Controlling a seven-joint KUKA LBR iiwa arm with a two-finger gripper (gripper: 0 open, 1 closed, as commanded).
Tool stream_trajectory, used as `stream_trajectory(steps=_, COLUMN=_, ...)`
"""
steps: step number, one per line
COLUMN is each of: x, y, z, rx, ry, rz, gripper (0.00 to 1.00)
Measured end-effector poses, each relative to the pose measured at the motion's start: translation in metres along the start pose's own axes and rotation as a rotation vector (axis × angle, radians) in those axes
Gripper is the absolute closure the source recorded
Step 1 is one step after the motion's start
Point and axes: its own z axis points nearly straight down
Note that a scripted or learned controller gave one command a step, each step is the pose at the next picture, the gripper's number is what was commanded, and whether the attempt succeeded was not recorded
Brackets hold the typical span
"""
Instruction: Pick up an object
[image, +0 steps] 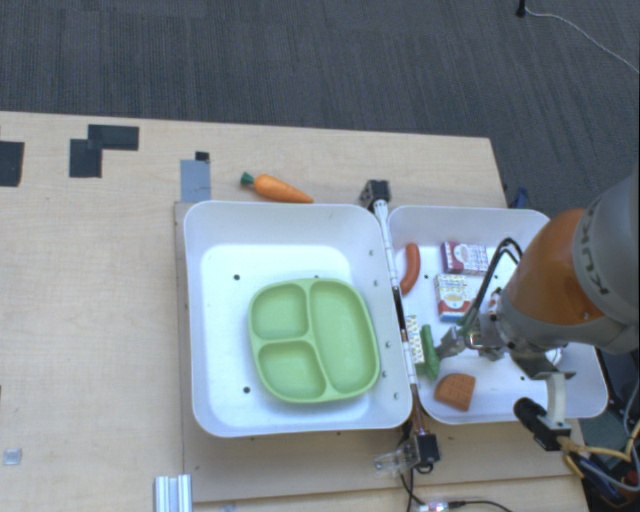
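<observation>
Now the claw (455, 345) hangs over the right bin (590, 400) (I cannot tell its state), maybe reaching for the green toy (429, 352); next, go down.

Two white bins, the left bin (215, 330) and the right bin (590, 395), hold one green divided plate (314, 340), one sausage (411, 267), two small cartons (459, 278), one green piece (429, 352), one brown chunk (456, 391), perhaps more hidden under the arm, and one toy carrot (277, 188) lies on the bench.

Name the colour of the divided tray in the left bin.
Light green tray, seen in the camera view.
</observation>
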Motion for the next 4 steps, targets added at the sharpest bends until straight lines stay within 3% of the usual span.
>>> stream_trajectory(steps=4, x=0.0009, y=-0.0001, z=-0.0001, rx=-0.001, ry=-0.002, rz=0.001, gripper=0.0)
